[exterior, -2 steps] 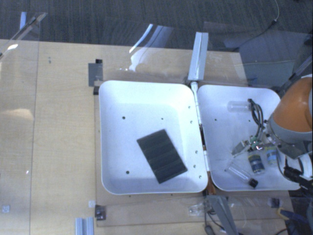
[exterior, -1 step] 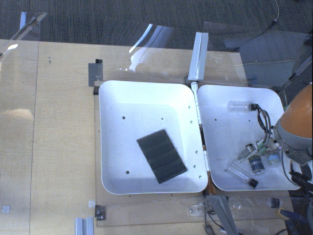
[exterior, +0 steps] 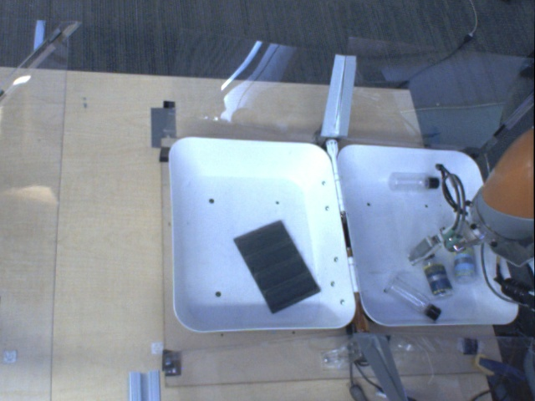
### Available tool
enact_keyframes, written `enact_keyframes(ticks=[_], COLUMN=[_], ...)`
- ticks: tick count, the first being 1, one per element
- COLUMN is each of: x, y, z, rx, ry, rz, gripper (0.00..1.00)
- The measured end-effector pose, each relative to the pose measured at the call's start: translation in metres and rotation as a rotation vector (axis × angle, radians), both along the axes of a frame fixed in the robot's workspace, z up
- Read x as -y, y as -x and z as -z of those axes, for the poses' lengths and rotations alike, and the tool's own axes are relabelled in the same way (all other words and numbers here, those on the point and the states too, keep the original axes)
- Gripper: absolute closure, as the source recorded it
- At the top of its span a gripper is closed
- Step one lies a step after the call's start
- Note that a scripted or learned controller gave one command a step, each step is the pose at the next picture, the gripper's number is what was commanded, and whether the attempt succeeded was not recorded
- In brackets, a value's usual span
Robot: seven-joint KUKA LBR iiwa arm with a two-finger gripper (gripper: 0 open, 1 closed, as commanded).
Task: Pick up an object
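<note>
A dark grey ribbed rectangular pad (exterior: 277,266) lies flat and slanted in the left bin (exterior: 192,224). The right bin (exterior: 368,174) holds a clear tube with a black cap (exterior: 412,181) near its far side. A second clear tube with a black cap (exterior: 411,294) lies near its front. Between them, toward the right, a small dark bottle (exterior: 437,280) and a pale blue bottle (exterior: 462,266) lie side by side. My gripper (exterior: 428,247) hangs low over the right bin, just above and left of the two bottles. Nothing can be seen held in it.
The arm's orange band (exterior: 512,187) and black cables (exterior: 451,192) overhang the right bin's right side. A metal rail (exterior: 338,98) runs back from the gap between the bins. A dark bracket (exterior: 165,124) sits at the left bin's far left corner. Bare wooden bench lies to the left.
</note>
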State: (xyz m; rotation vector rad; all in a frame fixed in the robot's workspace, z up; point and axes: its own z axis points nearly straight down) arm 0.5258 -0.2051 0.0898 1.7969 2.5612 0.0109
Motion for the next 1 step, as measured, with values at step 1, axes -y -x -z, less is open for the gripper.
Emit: enact_keyframes(ticks=[1], x=[0.0002], y=[0.0293], z=[-0.0006], rx=[0.003], ry=[0.002], rz=[-0.027], gripper=[0.0])
